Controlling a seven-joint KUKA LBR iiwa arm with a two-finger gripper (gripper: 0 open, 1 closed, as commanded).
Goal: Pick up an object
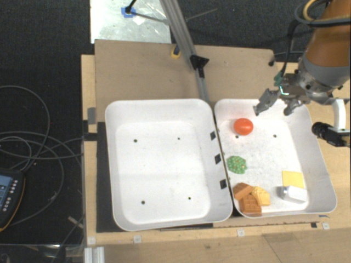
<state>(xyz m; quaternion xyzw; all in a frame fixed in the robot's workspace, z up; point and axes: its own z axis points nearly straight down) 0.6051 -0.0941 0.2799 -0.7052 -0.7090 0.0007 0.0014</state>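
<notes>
The right bin (312, 163) holds a red ball (243, 126), a green bumpy disc (237, 164), orange and tan waffle-like pieces (251, 197), a yellow block (293, 178) and a small white-grey item (290, 193). My gripper (277, 106) hovers over the bin's far edge, up and right of the red ball. Its two fingers are spread apart with nothing between them.
The left bin (118, 147) lies beside the right one, joined by black clips (217, 159). A grey pole (181, 26) slants over the bench behind the bins. Cables and a pendant (8, 190) lie on the floor at left.
</notes>
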